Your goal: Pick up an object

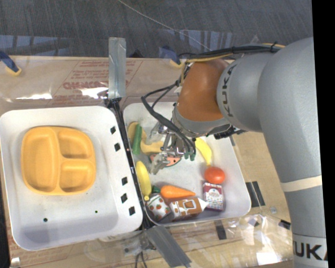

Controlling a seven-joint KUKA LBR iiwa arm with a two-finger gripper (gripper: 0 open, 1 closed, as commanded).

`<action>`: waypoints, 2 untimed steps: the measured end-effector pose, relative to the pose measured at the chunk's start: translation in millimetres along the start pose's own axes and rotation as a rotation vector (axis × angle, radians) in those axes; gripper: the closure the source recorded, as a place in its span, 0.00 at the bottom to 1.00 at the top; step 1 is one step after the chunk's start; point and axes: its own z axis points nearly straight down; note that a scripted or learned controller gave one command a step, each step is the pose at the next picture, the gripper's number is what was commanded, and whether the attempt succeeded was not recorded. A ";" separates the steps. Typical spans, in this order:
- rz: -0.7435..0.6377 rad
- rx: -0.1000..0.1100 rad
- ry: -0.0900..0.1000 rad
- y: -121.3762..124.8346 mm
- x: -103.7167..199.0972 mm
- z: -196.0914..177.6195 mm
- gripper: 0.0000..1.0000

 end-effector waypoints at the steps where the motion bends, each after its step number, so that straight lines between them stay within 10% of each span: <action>1: -0.002 0.003 -0.001 -2.7 -0.7 -10.5 1.00; 2: 0.075 0.005 -0.002 -57.0 -10.0 -52.2 1.00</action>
